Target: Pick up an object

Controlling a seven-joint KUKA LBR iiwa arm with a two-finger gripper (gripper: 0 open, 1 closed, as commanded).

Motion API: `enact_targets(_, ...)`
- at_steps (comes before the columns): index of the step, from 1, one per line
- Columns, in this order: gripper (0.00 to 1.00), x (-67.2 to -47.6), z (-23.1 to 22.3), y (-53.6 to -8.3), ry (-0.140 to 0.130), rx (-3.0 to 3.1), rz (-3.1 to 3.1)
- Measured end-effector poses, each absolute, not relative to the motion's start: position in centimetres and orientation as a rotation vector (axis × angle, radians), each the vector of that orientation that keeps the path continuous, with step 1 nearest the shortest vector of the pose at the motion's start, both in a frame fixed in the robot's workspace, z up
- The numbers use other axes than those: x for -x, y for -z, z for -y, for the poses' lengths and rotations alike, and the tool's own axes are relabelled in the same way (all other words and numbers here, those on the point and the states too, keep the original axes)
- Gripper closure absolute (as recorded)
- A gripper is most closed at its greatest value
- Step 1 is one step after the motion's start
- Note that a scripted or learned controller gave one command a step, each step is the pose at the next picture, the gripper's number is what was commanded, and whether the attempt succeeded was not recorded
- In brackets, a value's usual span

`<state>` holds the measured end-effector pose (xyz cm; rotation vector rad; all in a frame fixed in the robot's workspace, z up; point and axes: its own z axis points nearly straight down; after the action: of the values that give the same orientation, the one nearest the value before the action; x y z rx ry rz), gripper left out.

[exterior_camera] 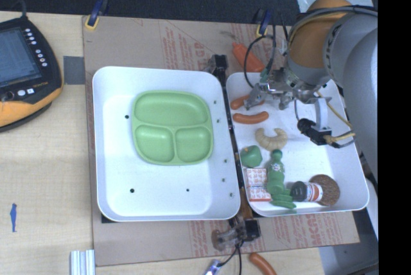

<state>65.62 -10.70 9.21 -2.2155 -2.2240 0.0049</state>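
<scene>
Orange sausage point(250, 117) lies just below claw point(268, 91).

Tabletop point(45, 164): two shallow white bins side by side.

Left bin point(112, 139): one light green divided plate point(172, 126), three compartments, lying flat near the middle.

Right bin point(347, 158): orange-red sausage point(250, 117) by the left wall; pale curved croissant-shaped piece point(271, 138) just below it; green pepper point(250, 155); green bottle point(277, 180); red-and-white carton point(257, 184); small jar lying on its side point(308, 191), beside a brown round piece point(328, 189).

Arm point(327, 42): grey with orange band, over the right bin's upper end; jaws point(273, 95) low near the sausage, state unclear.
</scene>
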Motion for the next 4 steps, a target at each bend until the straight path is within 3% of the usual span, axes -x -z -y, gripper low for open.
enact_targets(3,0.00,-65.6,12.6,-9.2,-0.002,2.219,2.224)
enact_targets(4,1.00,-65.6,12.7,-10.2,-0.002,2.217,2.226)
